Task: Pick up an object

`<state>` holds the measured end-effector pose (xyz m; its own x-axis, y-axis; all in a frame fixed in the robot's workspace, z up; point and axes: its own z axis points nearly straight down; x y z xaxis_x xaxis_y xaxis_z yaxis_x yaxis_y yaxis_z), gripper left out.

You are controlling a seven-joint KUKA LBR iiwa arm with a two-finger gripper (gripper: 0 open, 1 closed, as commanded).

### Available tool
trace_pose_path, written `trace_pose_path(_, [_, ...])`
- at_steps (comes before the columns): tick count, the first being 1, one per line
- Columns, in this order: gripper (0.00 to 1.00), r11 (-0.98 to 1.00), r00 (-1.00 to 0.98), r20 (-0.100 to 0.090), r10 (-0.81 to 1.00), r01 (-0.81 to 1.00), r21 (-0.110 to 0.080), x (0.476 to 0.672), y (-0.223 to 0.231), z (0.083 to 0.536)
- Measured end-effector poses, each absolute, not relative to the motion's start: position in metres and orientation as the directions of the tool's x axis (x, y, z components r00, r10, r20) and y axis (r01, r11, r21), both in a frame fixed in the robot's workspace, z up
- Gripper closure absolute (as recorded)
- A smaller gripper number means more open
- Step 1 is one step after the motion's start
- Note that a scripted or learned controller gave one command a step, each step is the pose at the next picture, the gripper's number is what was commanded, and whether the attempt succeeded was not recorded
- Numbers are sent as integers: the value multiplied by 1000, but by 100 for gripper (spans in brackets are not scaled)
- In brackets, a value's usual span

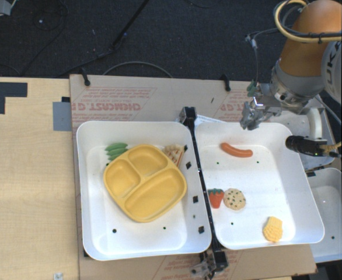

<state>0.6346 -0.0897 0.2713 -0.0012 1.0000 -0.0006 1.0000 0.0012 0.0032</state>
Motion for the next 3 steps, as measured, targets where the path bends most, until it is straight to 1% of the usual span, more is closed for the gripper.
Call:
trace_pose_path(1, [100,4,-4,1,1000,1000,-4,628,-37,268])
trace_pose_path(2, [100,5,-5,1,1000,1000,-4,628,20,265])
trace_pose_path(3, [100,4,-4,0,1000,1000,-6,637,67,239])
